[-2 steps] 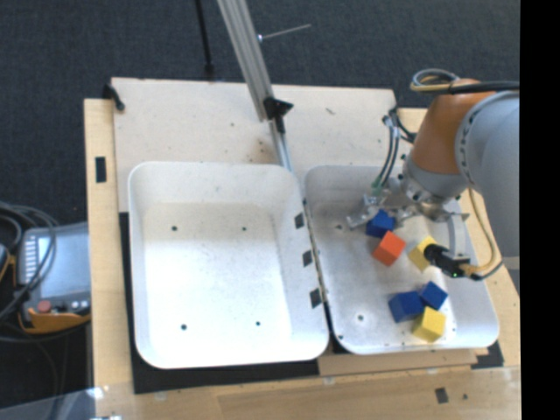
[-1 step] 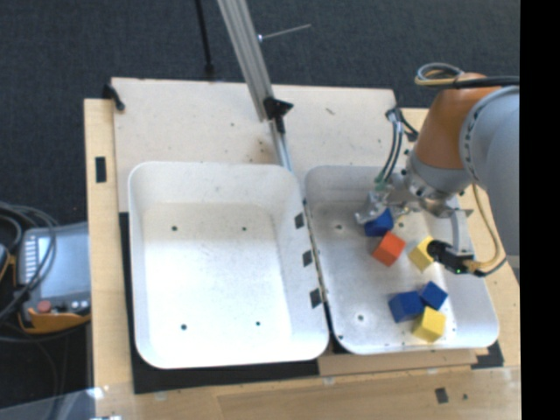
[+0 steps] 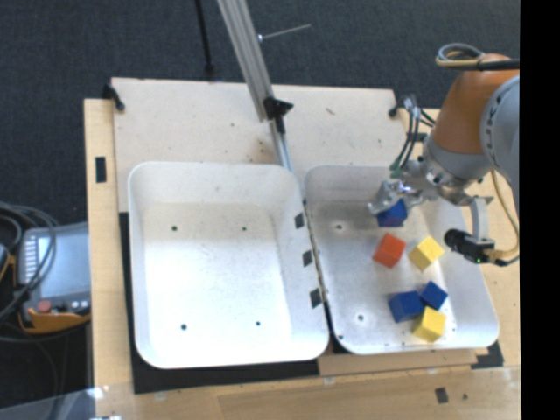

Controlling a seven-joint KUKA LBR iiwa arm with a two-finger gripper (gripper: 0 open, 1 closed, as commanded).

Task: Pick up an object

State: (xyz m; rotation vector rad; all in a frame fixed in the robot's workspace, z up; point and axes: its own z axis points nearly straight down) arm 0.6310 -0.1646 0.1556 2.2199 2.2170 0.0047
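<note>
Arm reaches in from right, orange band above wrist, wrist angled down-left over right bin (image 3: pixel 350 339). Gripper (image 3: pixel 391 205) low near bin's upper middle, fingers closed on blue block (image 3: pixel 393 214), block visible between them. Loose blocks in right bin: one orange block (image 3: pixel 389 250), two yellow (image 3: pixel 427 253) (image 3: pixel 430 325), two more blue (image 3: pixel 406 305) (image 3: pixel 434 295). Left bin (image 3: pixel 149 182) beside it.

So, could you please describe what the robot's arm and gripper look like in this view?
The arm is a thick, rounded grey body with a broad orange band above the wrist. Thin green and dark cables run down its side toward the gripper, which is a small metallic grey piece. A black bracket with a tiny green light hangs below the wrist.
</note>
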